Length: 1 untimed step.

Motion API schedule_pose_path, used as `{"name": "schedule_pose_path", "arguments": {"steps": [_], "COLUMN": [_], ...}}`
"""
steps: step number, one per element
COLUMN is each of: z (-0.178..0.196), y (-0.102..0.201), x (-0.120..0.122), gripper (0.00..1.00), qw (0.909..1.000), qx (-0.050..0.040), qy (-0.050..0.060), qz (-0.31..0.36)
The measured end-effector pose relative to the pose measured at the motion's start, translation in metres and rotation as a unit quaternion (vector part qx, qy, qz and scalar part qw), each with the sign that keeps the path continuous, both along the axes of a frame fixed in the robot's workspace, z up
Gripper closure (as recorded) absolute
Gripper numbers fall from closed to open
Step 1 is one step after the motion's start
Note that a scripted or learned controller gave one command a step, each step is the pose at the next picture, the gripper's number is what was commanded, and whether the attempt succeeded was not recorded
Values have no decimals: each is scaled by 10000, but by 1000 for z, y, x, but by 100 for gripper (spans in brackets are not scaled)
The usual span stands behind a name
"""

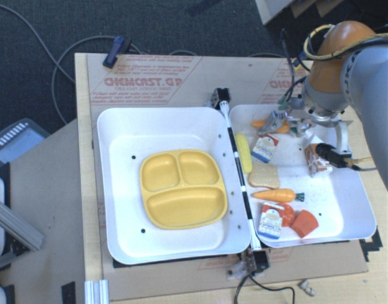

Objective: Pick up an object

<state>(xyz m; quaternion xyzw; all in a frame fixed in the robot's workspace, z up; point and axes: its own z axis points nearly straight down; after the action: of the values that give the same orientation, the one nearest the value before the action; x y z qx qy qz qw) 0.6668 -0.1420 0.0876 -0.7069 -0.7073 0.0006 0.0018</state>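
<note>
The right bin [352,195] holds several small items. Along its left wall lies a yellow corn cob [243,152], with a small white carton [265,147] beside it. Below them are a slice of bread [264,178], an orange carrot [276,195], a second carton [270,221] and a red block [303,223]. At the bin's far end lie an orange piece [269,124] and a brown and white packet [317,161]. My gripper [308,130] hangs low over that far end, between the orange piece and the packet, its metal parts close to both. I see nothing lifted off the bin floor.
The left bin [118,170] holds a yellow divided plate [181,187]. A black rod [235,163] runs along the seam between the bins. The grey arm with its orange band [343,43] fills the upper right. A blue clip [115,50] lies at the board's far left corner.
</note>
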Motion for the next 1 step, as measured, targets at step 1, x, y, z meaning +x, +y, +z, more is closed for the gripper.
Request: {"name": "schedule_pose_path", "arguments": {"steps": [1], "z": [8], "y": [-2], "x": [-3], "gripper": [100], "qw": [10000], "qx": [-14], "qy": [65], "qz": [3]}}
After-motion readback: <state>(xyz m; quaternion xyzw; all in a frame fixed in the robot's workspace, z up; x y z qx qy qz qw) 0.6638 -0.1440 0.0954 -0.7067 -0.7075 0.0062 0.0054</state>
